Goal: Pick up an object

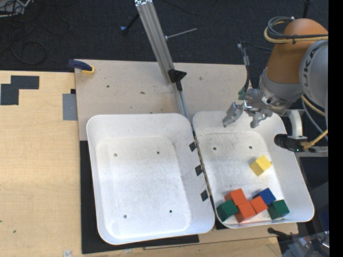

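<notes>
We see the gripper [244,118] hanging over the far edge of the right bin [300,178], its two fingers spread apart with nothing between them. The yellow block [261,165] lies alone on the bin floor, well apart from the gripper and nearer to us. At the near end sits a cluster (touching one another): orange blocks [244,203], a blue block [266,195] and two green blocks [278,209]. The left bin [107,138] lies beside it, past the divider
</notes>
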### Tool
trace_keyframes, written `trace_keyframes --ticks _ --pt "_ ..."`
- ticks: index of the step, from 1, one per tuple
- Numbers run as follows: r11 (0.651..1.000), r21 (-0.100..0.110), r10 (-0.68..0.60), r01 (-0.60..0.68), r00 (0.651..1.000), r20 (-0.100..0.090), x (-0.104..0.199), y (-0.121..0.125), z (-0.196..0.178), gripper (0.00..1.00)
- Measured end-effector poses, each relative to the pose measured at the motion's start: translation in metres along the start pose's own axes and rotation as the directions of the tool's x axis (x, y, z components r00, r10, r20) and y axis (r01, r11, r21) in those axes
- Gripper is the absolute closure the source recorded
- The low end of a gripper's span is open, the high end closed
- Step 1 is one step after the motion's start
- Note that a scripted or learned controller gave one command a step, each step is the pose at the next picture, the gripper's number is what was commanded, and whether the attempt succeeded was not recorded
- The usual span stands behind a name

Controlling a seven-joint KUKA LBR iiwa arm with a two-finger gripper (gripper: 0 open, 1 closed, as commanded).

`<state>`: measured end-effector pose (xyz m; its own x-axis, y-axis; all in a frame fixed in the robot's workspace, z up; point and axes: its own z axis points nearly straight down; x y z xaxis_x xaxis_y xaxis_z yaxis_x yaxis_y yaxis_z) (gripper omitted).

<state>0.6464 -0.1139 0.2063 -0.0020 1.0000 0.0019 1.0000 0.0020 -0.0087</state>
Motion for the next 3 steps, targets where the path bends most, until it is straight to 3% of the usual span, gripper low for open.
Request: trace_keyframes --ticks 1,3 --pt "1.0 -0.005 -0.001 0.001 1.0 0.001 0.0 0.001 -0.003 0.0" --pt "1.0 0.0 -0.001 0.001 1.0 0.001 -0.004 0.012 0.095 0.0"
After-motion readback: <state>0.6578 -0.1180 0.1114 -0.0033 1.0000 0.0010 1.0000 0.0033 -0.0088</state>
